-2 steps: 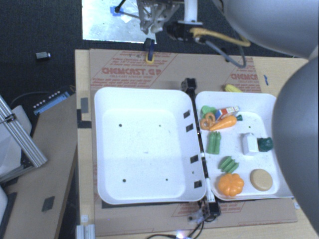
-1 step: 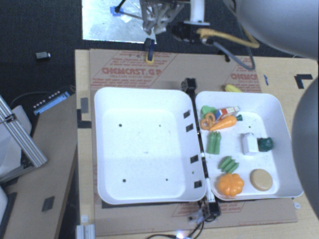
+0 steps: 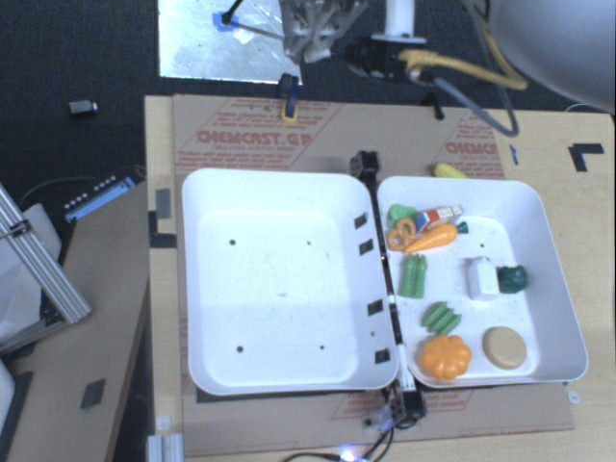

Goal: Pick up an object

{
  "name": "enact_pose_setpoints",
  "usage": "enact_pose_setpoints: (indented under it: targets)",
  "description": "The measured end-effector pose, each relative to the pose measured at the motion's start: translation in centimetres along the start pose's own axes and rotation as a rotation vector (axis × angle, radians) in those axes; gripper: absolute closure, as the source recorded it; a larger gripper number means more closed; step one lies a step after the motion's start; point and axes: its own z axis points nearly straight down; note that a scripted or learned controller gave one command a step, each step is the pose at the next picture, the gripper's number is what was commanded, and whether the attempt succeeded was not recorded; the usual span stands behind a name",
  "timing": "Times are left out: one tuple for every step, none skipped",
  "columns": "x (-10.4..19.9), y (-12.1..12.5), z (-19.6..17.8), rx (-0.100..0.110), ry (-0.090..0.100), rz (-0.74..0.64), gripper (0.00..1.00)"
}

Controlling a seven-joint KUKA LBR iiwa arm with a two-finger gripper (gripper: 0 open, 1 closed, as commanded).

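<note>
Claw [image 3: 310, 54] parked high, above the far edge of the desk [image 3: 164, 162], beyond both bins. Cannot tell whether spread or pressed together; nothing visible in it. Looks like a standby pose that keeps the arm out of the camera's line to the bins.

All pick candidates well apart from the claw, nearer the camera and to view-right of it, in the right bin [image 3: 558, 258]:
- carrot [image 3: 433, 238], closest to the claw of the big items, lying at a slant, touching a red-and-white tube [image 3: 442, 216] on its far side
- green pods [image 3: 413, 275] just past the carrot, hard by the bin divider
- white block [image 3: 480, 277] touching a dark green piece [image 3: 513, 277], mid-bin
- orange pumpkin [image 3: 444, 355] and tan disc [image 3: 504, 346], farthest from the claw, at the near wall

Left bin [image 3: 279, 186] directly camera-ward of the claw, likely the drop side.

Yellow item [image 3: 448, 171] outside the right bin, on the cardboard, between claw and bin. Blue-and-yellow clip [image 3: 288, 89] just camera-ward of the claw, seemingly pinning the cardboard.

Judgement: pick not yet started. Tan disc or pumpkin best bets, being apart from their neighbours. Carrot cluster risky: crowded and close to the divider.
</note>
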Motion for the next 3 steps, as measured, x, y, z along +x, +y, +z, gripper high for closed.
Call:
enact_pose_setpoints:
  targets:
    - [0.1, -7.9, 0.2, 0.008, -0.002, -0.001, 1.0]
    - [0.1, -14.1, 0.1, 0.005, -0.001, -0.001, 1.0]
    - [0.1, -13.9, 0.2, 0.004, -0.002, 0.001, 1.0]
